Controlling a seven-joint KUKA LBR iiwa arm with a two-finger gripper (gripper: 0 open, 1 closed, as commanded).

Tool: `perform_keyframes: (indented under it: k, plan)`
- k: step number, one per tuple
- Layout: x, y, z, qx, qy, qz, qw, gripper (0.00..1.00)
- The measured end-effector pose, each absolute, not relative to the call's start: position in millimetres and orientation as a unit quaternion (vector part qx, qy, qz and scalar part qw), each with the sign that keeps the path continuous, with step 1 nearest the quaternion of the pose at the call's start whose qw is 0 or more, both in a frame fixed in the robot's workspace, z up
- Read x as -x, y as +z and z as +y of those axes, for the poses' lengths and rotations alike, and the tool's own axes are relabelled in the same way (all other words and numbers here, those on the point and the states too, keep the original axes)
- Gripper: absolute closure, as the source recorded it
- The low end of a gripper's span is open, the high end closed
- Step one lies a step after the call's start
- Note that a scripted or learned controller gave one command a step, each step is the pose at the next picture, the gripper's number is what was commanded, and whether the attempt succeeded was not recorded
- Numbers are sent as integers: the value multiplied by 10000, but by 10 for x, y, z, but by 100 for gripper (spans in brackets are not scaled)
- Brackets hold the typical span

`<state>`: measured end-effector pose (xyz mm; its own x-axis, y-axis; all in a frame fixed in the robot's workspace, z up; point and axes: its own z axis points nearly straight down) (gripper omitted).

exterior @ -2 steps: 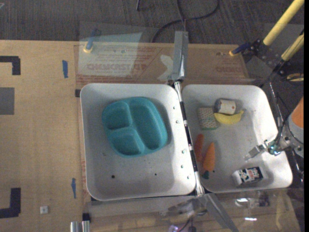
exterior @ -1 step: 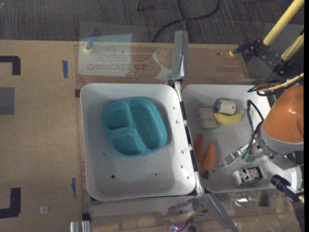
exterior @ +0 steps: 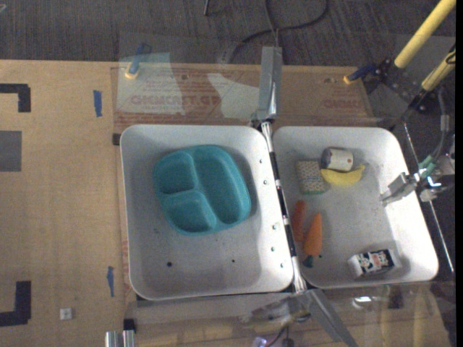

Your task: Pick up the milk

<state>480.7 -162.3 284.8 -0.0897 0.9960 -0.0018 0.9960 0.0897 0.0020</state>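
Observation:
The milk (exterior: pixel 375 262) is a small white carton with black markings, lying on its side in the front right corner of the right bin (exterior: pixel 405 230). My gripper (exterior: pixel 406 186) hangs over that bin's right rim, about a hand's width behind the milk and slightly to its right. It is well apart from the carton and nothing shows in it.
Also in the right bin are a grey can (exterior: pixel 337 157), a banana (exterior: pixel 343 176), a speckled sponge-like block (exterior: pixel 311 177) and two carrots (exterior: pixel 308 231) near its left wall. The left bin (exterior: pixel 145 251) bears a teal divided plate (exterior: pixel 202 189). Yellow-handled tools (exterior: pixel 427 24) stand at the back right.

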Motion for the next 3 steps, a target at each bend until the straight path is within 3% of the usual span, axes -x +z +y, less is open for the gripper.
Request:
perform_keyframes:
  k: [1,2,3]
  plan:
    - [-4798,2749,-1830,-5282,1,8491,4,0]
    - [-4810,956,-2217,-4509,7,8926,32,0]
    - [-4809,2345,-2230,-6116,0,7911,25,0]
